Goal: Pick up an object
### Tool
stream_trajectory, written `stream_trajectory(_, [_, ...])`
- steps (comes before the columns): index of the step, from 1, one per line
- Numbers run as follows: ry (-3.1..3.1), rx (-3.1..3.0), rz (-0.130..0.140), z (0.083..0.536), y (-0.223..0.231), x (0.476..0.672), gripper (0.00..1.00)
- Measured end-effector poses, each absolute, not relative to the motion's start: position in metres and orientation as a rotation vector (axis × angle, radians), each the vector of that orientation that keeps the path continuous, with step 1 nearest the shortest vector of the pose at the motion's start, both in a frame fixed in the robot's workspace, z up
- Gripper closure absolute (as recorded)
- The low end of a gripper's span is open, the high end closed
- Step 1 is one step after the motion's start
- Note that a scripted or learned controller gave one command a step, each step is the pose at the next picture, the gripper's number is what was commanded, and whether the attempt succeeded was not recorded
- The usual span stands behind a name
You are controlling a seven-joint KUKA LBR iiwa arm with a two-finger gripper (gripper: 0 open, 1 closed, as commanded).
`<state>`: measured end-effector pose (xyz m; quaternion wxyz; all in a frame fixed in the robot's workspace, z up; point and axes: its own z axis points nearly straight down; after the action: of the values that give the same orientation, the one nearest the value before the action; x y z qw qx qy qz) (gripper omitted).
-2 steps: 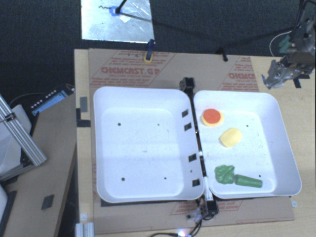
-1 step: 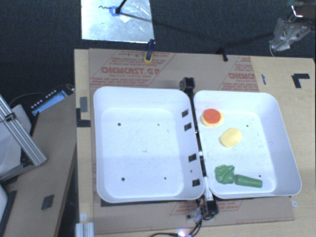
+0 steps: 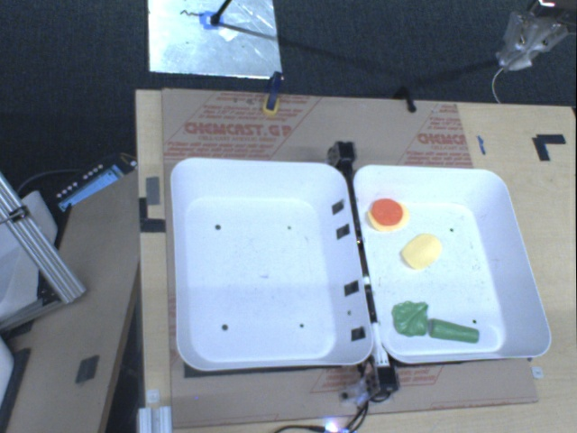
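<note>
The right bin (image 3: 505, 197) holds three things: an orange-topped disc (image 3: 388, 214) far-left, a yellow lump (image 3: 421, 251) at the middle, and green broccoli (image 3: 431, 323) near (long axis left-right, head left). The tool (image 3: 532, 39) hangs far right, off the desk (image 3: 225, 120); its state I cannot tell.

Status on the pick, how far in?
Nothing done yet. The gripper sits at the top right, off the bench, nothing visibly in hand. Left: the whole pick. The round orange-and-yellow piece, yellow lump and green broccoli-like toy all lie in the right white bin.
</note>
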<state>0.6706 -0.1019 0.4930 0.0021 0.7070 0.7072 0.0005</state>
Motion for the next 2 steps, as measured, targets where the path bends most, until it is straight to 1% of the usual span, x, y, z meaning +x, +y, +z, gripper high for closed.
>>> stream_trajectory(1, [2.239, 2.222, -0.013, 0.309, -0.043, 0.634, 1.00])
stream_trajectory(2, [2.236, 2.218, -0.006, 0.210, 0.027, 0.590, 1.00])
